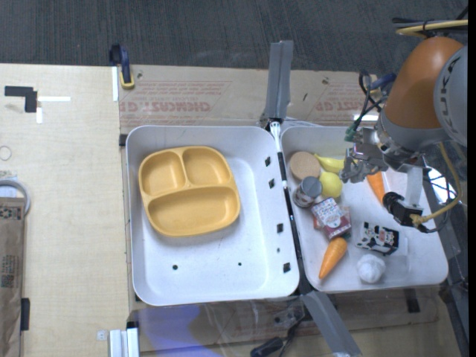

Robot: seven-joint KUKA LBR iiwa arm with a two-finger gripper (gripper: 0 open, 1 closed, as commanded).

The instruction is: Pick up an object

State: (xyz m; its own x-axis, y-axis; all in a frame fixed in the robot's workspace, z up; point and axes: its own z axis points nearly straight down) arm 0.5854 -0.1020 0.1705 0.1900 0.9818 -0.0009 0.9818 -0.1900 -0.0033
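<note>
My gripper (356,167) hangs low over the back of the right bin (424,274), below the arm's orange band (420,80). Just left of it lie a yellow banana (328,162) and a yellow round fruit (332,185). An orange carrot-like piece (375,187) lies right beside it on the right. Further left are a tan round disc (303,165) and a small grey can (306,192). Toward the front lie a red packet (331,216), an orange carrot (333,255), a black-and-white carton (378,238) and a white ball (370,269).
The left bin (208,274) holds a yellow divided plate (190,190). A grey divider bar (280,80) stands between the bins at the back. Black cables (405,208) loop from the wrist over the right bin.
</note>
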